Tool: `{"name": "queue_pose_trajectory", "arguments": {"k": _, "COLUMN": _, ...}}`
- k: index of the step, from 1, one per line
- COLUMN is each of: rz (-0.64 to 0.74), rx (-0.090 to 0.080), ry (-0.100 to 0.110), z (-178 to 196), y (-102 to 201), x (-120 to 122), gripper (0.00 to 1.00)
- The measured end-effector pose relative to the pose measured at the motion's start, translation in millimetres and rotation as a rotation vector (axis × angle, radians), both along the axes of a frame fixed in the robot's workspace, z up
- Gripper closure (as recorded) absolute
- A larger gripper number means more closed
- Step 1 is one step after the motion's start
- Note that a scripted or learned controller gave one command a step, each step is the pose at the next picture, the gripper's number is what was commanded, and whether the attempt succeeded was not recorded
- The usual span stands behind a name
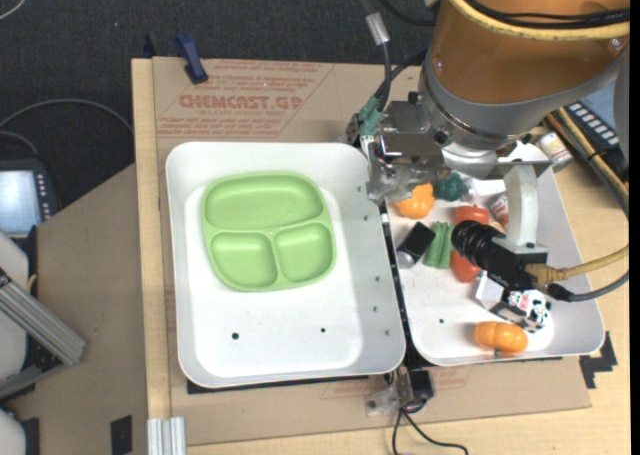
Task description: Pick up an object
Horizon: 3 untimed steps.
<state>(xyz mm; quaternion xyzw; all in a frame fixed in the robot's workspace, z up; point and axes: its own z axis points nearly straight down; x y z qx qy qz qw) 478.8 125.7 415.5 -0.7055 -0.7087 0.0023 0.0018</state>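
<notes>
A grey and orange robot arm reaches over two white bins. The left bin holds a green divided plate. The right bin holds a jumble of small toys, among them an orange piece just beside the gripper. Whether the gripper grasps anything cannot be told.

A robot arm with a glossy orange band above a grey wrist ring, black cables looped across it, metal gripper hardware below.
</notes>
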Motion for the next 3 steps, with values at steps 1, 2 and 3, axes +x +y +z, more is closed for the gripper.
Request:
{"name": "queue_pose_trajectory", "arguments": {"k": 1, "rz": -0.002, "rx": 0.001, "ry": -0.007, "z": 12.9, "y": -1.8, "x": 0.8, "gripper": 1.0}}
{"name": "queue_pose_trajectory", "arguments": {"k": 2, "rz": -0.002, "rx": 0.001, "ry": -0.009, "z": 23.2, "y": -1.4, "x": 1.3, "gripper": 1.0}}
{"name": "queue_pose_trajectory", "arguments": {"k": 3, "rz": -0.006, "rx": -0.003, "ry": 0.007, "z": -84.1, "y": 5.9, "x": -1.1, "gripper": 1.0}}
